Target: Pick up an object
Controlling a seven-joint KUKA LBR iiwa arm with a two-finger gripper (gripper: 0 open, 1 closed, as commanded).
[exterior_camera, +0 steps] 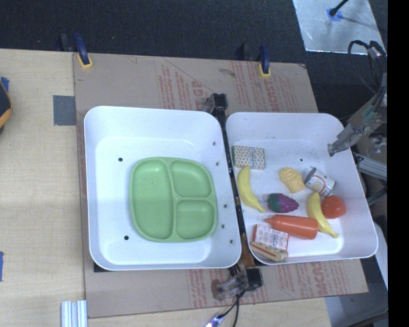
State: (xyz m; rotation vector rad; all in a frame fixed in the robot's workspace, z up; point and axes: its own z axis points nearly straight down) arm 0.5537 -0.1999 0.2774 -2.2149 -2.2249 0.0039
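A pale wooden surface [27, 203] carries a brown cardboard sheet [191, 87] clamped at its far edge by blue clips [264, 58], with dark carpet [157, 12] beyond.

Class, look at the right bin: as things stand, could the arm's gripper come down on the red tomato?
Probably yes. The tomato lies uncovered on top, near the gripper at the right bin's edge; only a banana touching it crowds one side.

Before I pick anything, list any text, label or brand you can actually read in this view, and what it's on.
No text is readable.
Cardboard sheet under the bins: red printing, too blurred to read.
Small can: label, too small.
Red and white packet: print, too small.
Patterned packet: illegible.
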